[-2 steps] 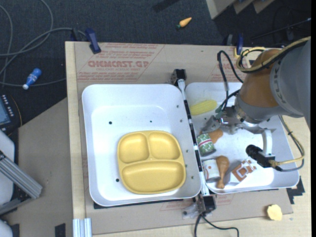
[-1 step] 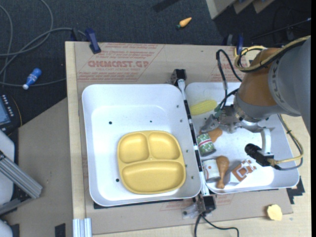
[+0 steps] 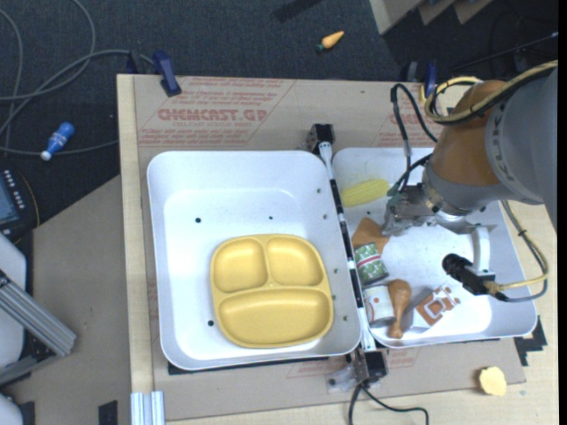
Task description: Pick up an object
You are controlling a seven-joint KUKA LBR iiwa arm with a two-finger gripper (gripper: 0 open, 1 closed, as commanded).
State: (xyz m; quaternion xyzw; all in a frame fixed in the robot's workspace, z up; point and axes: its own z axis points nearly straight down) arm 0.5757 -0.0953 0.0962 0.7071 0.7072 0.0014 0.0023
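Gripper (image 3: 400, 217) is lowered into the right bin (image 3: 509, 321) at centre right of frame, just beside the corn cob (image 3: 365, 191) and brown food piece (image 3: 368, 234); finger state cannot be determined; pick judged not yet complete.

Grey arm (image 3: 532, 140) w/ orange band — black cables looped alongside.

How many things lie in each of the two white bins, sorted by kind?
Left bin:
Yellow divided plate: 1

Right bin:
Corn cob: 1
Brown bread-like piece: 1
Green-labelled can: 1
Drumstick: 1
Small red-and-white packets: 2

Total: 7
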